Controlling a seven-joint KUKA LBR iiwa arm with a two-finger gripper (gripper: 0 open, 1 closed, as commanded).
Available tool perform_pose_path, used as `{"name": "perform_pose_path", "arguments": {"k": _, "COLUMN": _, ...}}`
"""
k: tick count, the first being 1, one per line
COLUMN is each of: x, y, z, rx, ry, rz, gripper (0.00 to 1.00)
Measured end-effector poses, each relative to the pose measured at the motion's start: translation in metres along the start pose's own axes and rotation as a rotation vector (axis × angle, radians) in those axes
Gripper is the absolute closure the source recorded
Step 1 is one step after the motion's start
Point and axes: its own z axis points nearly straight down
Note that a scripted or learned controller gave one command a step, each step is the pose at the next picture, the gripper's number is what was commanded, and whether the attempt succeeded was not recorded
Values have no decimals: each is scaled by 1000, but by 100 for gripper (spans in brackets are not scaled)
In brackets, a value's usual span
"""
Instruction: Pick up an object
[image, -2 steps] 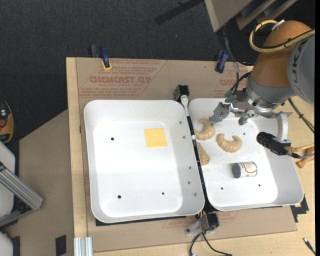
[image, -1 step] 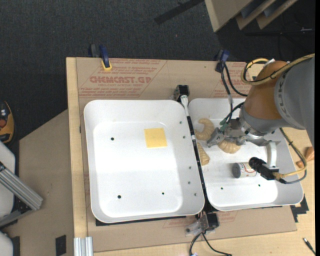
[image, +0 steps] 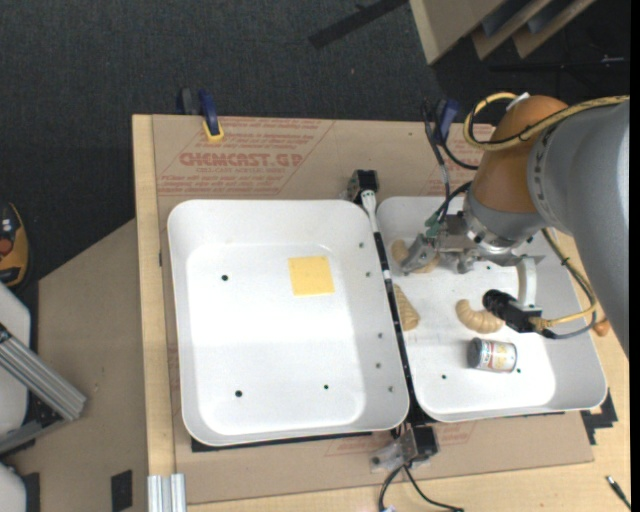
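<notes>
Gripper (image: 455, 250) sits low in the right bin (image: 575, 375) beside a tan piece (image: 415, 255); its spread cannot be told.

Grey arm (image: 575, 165) reaching from right, end effector (image: 455, 245) pointing down

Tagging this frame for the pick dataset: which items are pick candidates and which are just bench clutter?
Pick candidates:
- yellow square, left bin
- small can, on its side, right bin
- croissant-like piece, right bin
- tan piece by the divider
- tan piece under the end effector

Bench clutter:
- blue-and-yellow clamp
- cardboard sheet
- cables
</notes>
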Motion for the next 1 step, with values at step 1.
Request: {"name": "perform_pose_path", "arguments": {"k": 1, "x": -1, "y": -1, "z": -10, "rx": 1, "ry": -1, "rz": 1, "gripper": 100}}
